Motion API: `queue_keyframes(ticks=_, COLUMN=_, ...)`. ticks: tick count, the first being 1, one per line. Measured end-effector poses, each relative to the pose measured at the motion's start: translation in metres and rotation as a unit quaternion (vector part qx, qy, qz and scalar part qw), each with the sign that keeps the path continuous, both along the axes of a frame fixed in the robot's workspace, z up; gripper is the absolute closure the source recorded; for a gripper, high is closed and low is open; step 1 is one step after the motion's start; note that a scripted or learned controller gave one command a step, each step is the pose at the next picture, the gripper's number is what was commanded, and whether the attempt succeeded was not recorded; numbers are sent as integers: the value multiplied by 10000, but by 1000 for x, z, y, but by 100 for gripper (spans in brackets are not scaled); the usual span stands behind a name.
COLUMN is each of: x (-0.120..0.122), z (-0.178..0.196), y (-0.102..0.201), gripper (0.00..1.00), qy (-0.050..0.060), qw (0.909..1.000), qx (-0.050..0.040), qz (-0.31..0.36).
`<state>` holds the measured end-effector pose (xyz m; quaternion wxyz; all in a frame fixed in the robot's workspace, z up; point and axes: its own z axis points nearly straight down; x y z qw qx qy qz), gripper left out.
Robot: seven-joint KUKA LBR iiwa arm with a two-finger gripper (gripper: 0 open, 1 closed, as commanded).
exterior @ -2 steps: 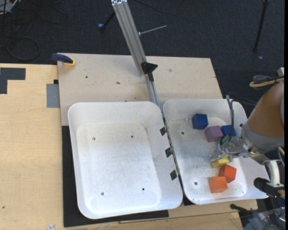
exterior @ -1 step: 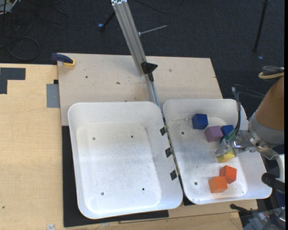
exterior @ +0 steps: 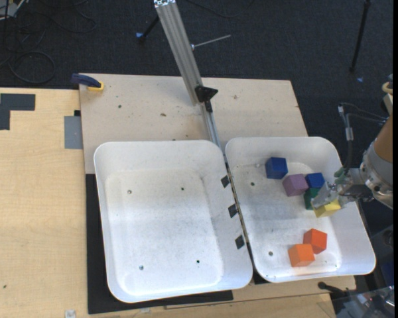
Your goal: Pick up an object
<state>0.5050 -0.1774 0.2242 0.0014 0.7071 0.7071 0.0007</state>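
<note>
The right bin (exterior: 348, 240) holds several small blocks. A blue block (exterior: 276, 167) lies toward the back, with a purple one (exterior: 294, 184) and a second blue one (exterior: 314, 180) to its right. A green block (exterior: 310, 198) and a yellow block (exterior: 328, 209) sit by the bin's right wall. Near the front are a red block (exterior: 316, 238) and an orange block (exterior: 300, 254). My gripper (exterior: 333, 195) reaches in from the right, low over the green and yellow blocks and partly covering them. The arm's wrist (exterior: 375, 177) is at the right edge.
The left bin (exterior: 119, 161) stands beside the right one, with black clips (exterior: 229, 196) along the shared rim. A slanted metal post (exterior: 182, 48) rises behind the bins. A blue and yellow clamp (exterior: 87, 81) sits at the board's back left corner.
</note>
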Motion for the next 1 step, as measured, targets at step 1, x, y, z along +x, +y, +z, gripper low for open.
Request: queue_keyframes(ticks=1, x=1, z=52, y=-1, gripper=100, qy=0, qw=10000, qx=-1, qz=5)
